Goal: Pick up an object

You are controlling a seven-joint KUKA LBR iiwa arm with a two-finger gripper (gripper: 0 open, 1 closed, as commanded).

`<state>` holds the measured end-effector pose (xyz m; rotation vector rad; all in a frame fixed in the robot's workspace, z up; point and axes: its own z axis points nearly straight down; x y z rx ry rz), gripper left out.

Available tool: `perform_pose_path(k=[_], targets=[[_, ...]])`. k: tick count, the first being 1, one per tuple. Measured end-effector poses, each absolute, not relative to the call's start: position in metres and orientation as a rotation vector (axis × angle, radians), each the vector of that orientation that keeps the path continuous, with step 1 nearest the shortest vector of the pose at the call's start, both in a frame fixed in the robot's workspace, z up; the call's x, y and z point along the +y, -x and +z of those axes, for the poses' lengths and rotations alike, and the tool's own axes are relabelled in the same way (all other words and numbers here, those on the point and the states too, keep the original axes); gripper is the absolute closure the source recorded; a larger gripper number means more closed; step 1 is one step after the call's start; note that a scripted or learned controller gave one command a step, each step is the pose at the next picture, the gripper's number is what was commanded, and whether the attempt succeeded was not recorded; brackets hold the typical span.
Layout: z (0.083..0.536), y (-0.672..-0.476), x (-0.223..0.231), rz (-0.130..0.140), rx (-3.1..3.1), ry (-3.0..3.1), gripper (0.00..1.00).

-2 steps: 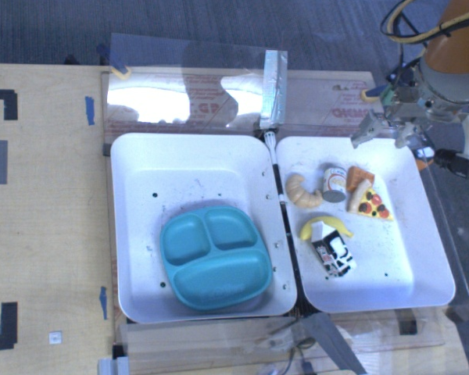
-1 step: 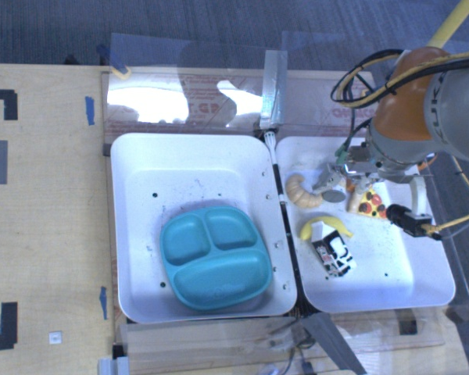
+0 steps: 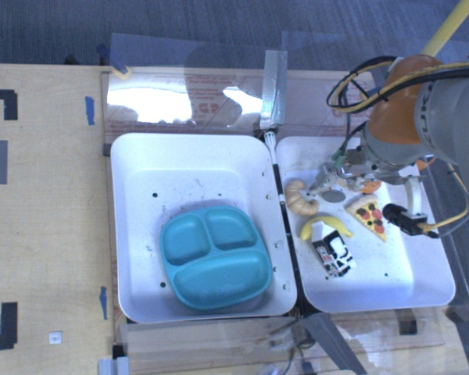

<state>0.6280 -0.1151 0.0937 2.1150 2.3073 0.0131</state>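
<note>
Bench: pale wood board (image 3: 39, 233) with blue tape marks, blue carpet (image 3: 219, 6) across the frame top. Left bin (image 3: 133, 162), glossy white plastic, holds a teal three-compartment plate (image 3: 213, 258), smooth, rounded corners. Right bin (image 3: 422, 280) at centre right holds a tan croissant (image 3: 301, 197), curved yellow banana (image 3: 325, 226), pizza wedge (image 3: 369, 216), and a black-and-white item (image 3: 333, 255). Gripper (image 3: 334, 172) low over the bin's upper part, just beside the croissant; finger spread cannot be told.
</note>
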Motion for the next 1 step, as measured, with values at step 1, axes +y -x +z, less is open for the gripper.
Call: perform_pose_path(k=[1], targets=[[0.1003,-0.627,-0.1142,0.012,2.309,-2.118,1.0]])
